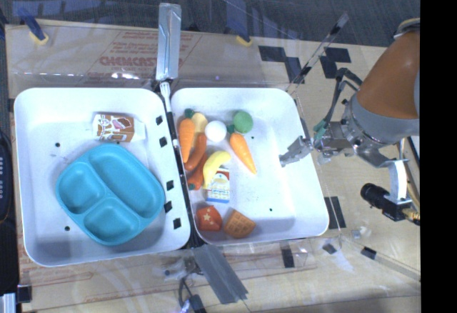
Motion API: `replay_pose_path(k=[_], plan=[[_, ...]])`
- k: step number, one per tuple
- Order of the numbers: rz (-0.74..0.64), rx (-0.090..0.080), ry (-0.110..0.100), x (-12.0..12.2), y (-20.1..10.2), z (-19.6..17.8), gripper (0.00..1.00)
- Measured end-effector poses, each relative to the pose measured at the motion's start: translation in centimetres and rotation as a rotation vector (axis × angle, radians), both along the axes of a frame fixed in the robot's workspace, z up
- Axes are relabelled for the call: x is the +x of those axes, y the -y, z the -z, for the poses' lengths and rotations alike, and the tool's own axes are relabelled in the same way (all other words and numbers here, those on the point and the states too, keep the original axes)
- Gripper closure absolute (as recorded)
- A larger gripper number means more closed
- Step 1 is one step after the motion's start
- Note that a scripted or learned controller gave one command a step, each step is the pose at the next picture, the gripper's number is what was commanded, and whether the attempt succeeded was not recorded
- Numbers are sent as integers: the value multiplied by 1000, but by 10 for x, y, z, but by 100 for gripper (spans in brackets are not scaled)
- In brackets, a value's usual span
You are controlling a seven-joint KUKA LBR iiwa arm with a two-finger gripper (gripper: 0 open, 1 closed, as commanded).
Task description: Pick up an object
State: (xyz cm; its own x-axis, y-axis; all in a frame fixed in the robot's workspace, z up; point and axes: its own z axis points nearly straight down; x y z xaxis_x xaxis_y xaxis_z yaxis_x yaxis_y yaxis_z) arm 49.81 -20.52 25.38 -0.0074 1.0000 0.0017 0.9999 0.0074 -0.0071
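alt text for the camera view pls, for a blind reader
The gripper hangs over the right bin's right side, nothing between its fingers; toy food, including carrots, lies left of it. The left bin holds a blue tray.

- The grey arm [382, 115] with its orange band reaches in from the right; its gripper [294, 153] hangs over the right rim of the right bin [285, 197], holding nothing.
- The right bin holds two carrots: one [186, 140] by the left wall, another [243, 152] near the middle.
- A green ball [243, 121] and a white egg [216, 131] lie near the back wall.
- A banana [214, 164] sits above a small carton [218, 186].
- A tomato [208, 218] and an orange piece [238, 223] rest by the front wall.
- The left bin [36, 161] holds a blue divided plate [109, 192] and a brown-and-white packet [114, 127] behind it.
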Motion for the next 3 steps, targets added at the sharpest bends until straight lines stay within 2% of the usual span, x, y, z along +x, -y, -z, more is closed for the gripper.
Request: replay_pose_path(k=[1,2,3], plan=[[-85,5,-10,53,-10,128,0],[90,-2,5,127,-17,163,0],[83,-1,0,127,-18,156,100]])
